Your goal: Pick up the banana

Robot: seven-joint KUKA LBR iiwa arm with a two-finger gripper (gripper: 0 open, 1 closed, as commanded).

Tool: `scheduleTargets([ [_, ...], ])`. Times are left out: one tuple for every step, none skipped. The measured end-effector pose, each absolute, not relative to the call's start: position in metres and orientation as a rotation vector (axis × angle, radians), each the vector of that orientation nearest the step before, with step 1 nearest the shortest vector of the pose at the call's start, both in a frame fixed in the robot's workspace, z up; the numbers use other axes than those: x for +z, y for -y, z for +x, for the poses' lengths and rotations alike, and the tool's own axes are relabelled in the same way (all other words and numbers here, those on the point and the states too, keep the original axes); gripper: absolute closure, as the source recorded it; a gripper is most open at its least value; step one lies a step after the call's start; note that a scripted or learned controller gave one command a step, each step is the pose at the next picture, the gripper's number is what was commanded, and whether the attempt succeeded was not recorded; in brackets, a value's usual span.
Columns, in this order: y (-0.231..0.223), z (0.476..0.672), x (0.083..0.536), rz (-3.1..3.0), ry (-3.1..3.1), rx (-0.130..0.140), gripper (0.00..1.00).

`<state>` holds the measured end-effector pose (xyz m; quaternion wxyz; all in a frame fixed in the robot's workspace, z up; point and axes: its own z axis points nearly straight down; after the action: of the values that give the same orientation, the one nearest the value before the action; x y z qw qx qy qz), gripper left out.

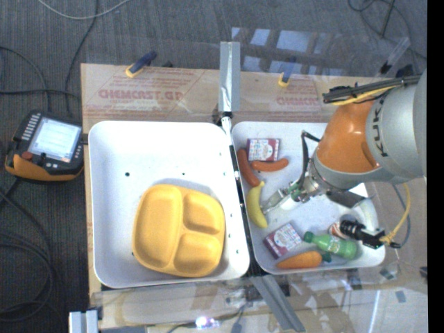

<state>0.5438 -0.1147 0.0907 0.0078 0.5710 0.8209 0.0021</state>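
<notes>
The banana (257, 207) lies just left of the pincer (281, 198), its length running up-down along the bin wall; pincer open, empty.

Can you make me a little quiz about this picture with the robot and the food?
1. True or false: the banana lies in the right bin.
2. What colour is the sectioned tray in the left bin? A) green B) yellow C) red
3. Fill in: the gripper hovers just to the ____ of the banana, seen from the camera.

Key: 1 true; 2 B; 3 right.
</notes>
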Motion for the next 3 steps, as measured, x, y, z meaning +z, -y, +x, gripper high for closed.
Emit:
scheduleTargets([
  [0.116,0.598,0.09,1.518,-2.736,0.002,0.0],
  [0.105,0.598,0.09,1.151,-2.906,0.0,0.0],
  [0.107,0.613,0.09,0.515,-3.085,-0.004,0.0],
])
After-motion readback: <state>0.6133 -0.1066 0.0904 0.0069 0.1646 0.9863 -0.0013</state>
